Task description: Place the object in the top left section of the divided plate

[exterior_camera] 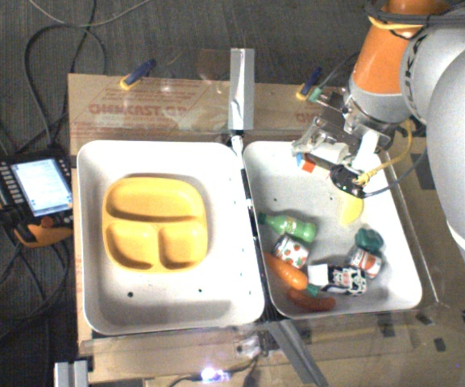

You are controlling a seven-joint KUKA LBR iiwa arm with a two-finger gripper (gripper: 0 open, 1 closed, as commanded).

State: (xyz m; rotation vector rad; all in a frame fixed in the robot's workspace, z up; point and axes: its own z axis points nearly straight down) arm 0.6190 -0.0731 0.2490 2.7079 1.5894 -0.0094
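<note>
Plate first: the yellow divided plastic plate [156, 222] lies flat in the left white bin [95, 297], one long section across the top and two smaller ones below, all bare. No object has reached the top left section, so the placing step appears not yet done.

Which object is meant cannot be told. The candidates lie in the right white bin [405, 293], clustered toward its near side: a green toy bottle [292, 226], a red-and-white patterned can [291, 251], an orange toy carrot [287, 273], a red sausage-shaped piece [313, 300], a black-and-white box-like item [346, 279], a teal-topped small can [366, 252] and a pale yellow piece [350, 209].

The gripper [329, 156] hovers over that bin's far part, apparently positioned for a pick. Whether the fingers are spread or pressed together cannot be told; nothing is seen between them.
</note>
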